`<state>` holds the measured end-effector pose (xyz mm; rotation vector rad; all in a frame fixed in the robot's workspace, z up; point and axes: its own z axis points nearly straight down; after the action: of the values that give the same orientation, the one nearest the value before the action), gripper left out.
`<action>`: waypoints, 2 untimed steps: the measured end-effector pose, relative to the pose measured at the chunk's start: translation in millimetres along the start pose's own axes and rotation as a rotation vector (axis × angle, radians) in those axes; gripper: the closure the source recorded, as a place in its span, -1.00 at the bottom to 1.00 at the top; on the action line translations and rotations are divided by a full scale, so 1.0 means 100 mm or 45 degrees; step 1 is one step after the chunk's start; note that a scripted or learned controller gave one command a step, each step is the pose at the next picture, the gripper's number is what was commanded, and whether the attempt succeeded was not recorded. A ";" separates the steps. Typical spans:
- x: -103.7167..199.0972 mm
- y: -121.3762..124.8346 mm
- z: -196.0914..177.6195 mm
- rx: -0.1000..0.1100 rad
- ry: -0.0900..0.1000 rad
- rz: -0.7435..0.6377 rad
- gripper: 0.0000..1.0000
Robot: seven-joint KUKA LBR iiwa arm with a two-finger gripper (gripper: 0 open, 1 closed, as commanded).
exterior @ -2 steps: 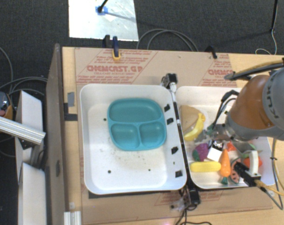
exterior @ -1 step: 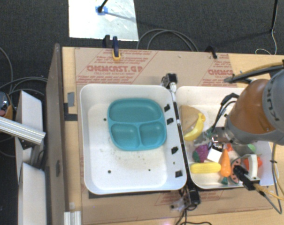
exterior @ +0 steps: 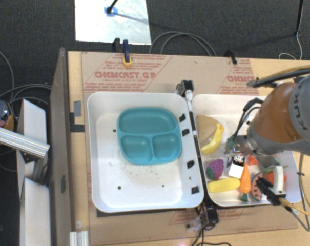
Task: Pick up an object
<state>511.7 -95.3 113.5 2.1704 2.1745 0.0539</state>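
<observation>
The right bin [exterior: 221, 102] holds several toy foods. A yellow banana [exterior: 212, 143] lies beside a tan bread-like piece [exterior: 205, 125] at the bin's left. Nearer the front are purple grapes [exterior: 214, 168], a yellow corn cob [exterior: 224, 185], an orange carrot [exterior: 245, 179] and a watermelon slice [exterior: 257, 189]. My gripper [exterior: 237, 157] hangs low inside this bin, just right of the banana and above the carrot, under the orange wrist band [exterior: 277, 111]. The arm's body hides the bin's right middle.
The left bin [exterior: 102, 152] carries a teal divided tray [exterior: 149, 136] in its middle. A black-clipped divider [exterior: 191, 137] separates the two bins. Cardboard [exterior: 144, 73] lines the bench behind them, and cables run at the back and front edges.
</observation>
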 end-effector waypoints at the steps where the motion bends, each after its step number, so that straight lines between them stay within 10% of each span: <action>1: -0.50 0.13 -0.72 0.084 0.025 0.004 1.00; 2: -0.47 0.11 -0.68 0.091 0.029 0.001 -1.00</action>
<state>518.1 -140.5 182.8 2.2187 2.2212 0.0014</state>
